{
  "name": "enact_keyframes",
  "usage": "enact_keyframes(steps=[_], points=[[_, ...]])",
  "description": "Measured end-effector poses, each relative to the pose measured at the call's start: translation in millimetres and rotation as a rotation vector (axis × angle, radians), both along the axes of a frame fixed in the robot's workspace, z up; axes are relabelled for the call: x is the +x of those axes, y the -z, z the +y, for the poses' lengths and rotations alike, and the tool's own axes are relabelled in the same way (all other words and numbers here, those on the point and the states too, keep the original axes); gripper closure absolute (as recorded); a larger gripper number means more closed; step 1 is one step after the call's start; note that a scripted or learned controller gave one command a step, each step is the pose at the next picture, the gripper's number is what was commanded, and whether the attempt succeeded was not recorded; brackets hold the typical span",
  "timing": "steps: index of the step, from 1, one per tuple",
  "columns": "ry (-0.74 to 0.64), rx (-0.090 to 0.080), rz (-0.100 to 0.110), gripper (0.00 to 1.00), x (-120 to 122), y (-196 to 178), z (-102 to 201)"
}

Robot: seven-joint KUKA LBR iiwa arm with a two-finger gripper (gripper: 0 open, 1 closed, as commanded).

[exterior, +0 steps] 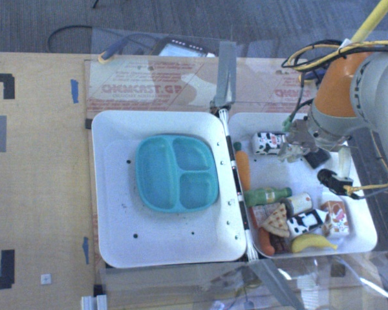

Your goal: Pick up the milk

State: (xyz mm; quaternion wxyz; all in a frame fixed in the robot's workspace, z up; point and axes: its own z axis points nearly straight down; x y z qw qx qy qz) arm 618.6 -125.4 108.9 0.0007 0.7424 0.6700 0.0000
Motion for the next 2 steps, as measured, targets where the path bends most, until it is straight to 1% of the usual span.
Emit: enact_keyframes(steps=[1, 2], points=[[0.236, -0.002, 0.06, 1.0, 35.8, 22.1, 16.2], [0.15, 0.001, 0.001, 1.0, 7.2, -76.3, 72.7]])
